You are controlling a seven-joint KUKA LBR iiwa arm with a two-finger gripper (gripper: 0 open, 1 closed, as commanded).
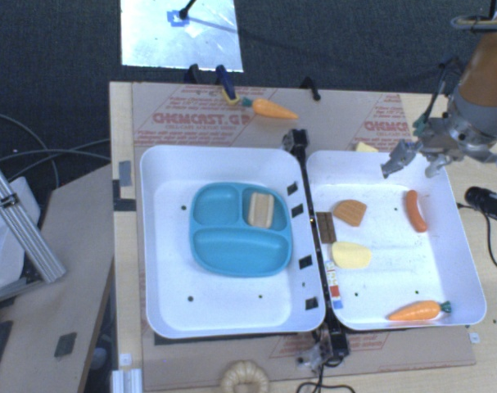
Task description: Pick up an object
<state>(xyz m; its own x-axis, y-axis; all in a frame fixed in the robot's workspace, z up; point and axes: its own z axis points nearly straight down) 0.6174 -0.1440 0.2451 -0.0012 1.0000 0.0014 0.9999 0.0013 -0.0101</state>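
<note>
The pincer (417,159), fingers spread apart and gripping nothing, hung above the right bin's (469,289) far edge, near the sausage (415,211), the closest candidate lying loose on the bin floor.

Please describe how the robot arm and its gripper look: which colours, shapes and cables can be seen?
The arm enters from the right as a thick rounded body, with an orange-brown band and a pale grey metallic ring beneath it at the wrist. The gripper is grey metal, with two short fingers splayed apart. A thin dark cable runs down beside the wrist. I cannot make out any markings.
</note>
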